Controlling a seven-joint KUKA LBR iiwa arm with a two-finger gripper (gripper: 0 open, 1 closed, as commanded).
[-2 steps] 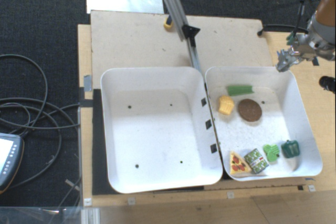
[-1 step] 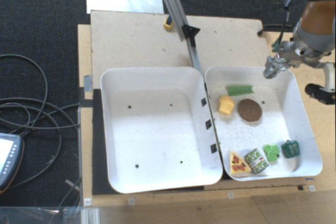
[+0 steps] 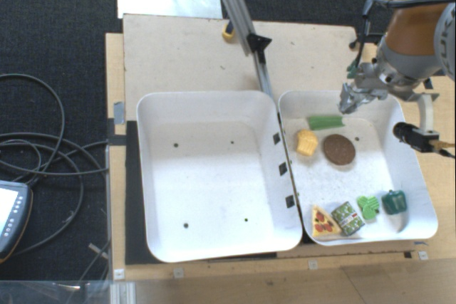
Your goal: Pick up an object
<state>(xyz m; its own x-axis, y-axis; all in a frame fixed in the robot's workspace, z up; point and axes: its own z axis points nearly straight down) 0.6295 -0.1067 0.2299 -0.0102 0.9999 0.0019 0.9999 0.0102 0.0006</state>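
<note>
The gripper (image 3: 349, 105) hangs over the right bin (image 3: 417, 174); its grasp cannot be told; a green strip (image 3: 325, 122) lies just below-left of it, a brown disc (image 3: 339, 150) further below.

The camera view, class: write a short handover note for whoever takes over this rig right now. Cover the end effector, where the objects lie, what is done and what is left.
End effector: above the right white bin's far edge, near the flat green strip; nothing seen between its fingers.
Objects, all in the right bin: green strip, yellow block, brown round disc; along the near wall, pizza-slice toy, green printed packet, light green piece, dark green pepper-like toy.
Done: no pick yet.
Left: grasp and lift one object.
</note>
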